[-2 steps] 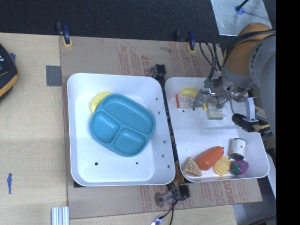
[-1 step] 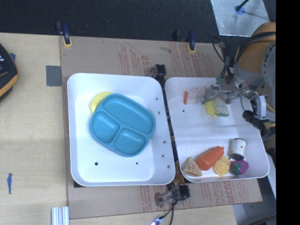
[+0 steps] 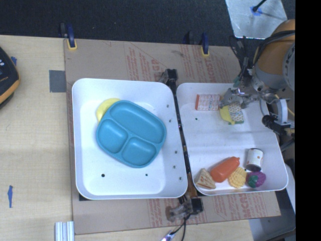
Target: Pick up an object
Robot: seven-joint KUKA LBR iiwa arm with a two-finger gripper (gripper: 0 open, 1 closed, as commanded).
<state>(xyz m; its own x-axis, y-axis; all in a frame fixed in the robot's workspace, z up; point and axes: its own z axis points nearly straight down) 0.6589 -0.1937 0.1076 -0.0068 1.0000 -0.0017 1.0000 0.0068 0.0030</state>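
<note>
My gripper (image 3: 236,102) hangs over the far part of the right bin (image 3: 200,139), reaching in from the right. Just below it lies a yellow object (image 3: 225,114) with a speckled grey piece (image 3: 237,116) against it, touching or nearly touching the gripper's tip. A red-and-white packet (image 3: 207,102) lies just left of the gripper. Along the bin's near edge lie a sandwich wedge (image 3: 204,178), an orange carrot (image 3: 224,168), a yellow waffle (image 3: 237,177), a purple-and-green fruit (image 3: 256,179) and a small can (image 3: 254,159).
The left bin (image 3: 85,174) holds a blue divided plate (image 3: 131,133) lying over a yellow item (image 3: 106,108). The arm's orange band (image 3: 275,49) sits at the right edge. A dark device (image 3: 7,79) rests at the far left of the bench.
</note>
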